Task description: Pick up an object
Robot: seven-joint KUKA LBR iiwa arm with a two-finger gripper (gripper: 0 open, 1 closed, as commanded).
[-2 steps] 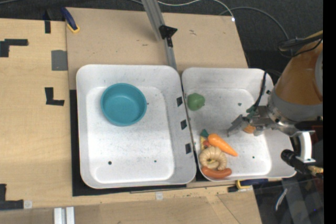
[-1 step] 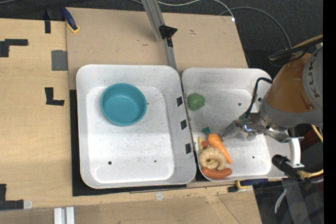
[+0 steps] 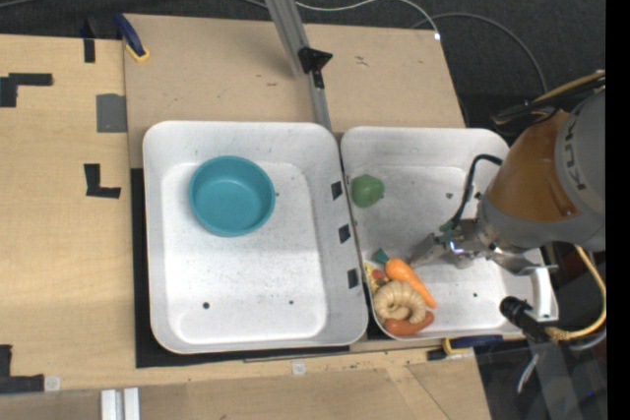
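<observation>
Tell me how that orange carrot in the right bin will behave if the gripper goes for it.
The carrot looks smooth and tapered, so it may slip toward its thin end when squeezed. It leans on the tan coiled item, so a push would likely roll it or shift both. Being small, it is probably light; stiffness cannot be judged. The gripper is close beside it.

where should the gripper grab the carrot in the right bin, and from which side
Probably across the middle of the carrot, coming straight down. It lies on a slant, leafy end up-left, tip down-right, so the fingers should close across its narrow width. The tip rests against the tan coiled toy and the bin wall is close, so the mid-body leaves most room. The gripper is just up-right.
</observation>
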